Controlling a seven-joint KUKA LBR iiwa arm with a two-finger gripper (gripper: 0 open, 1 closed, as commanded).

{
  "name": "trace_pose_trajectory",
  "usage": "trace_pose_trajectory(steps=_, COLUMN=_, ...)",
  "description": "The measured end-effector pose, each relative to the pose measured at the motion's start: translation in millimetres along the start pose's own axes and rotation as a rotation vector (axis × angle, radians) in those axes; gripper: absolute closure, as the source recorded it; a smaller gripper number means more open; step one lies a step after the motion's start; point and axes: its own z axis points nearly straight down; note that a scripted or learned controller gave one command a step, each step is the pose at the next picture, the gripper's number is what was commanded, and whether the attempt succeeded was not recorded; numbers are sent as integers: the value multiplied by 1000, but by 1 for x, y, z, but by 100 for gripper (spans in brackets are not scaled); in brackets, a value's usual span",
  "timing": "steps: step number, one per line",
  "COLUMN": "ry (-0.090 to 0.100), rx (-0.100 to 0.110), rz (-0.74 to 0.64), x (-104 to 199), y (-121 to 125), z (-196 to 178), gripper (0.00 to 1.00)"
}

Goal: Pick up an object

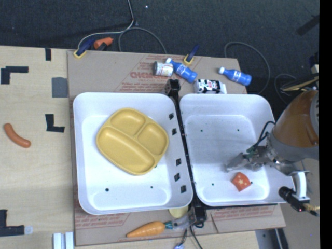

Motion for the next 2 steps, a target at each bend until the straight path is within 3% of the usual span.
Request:
trace_pose_trajectory(steps=1, ry=11, rx=9, rz=-10, x=74, y=43, z=6, gripper=0)
trace_pose_trajectory(steps=2, ry=6, rx=15, rz=3, x=31, y=-6, z=0, gripper=0)
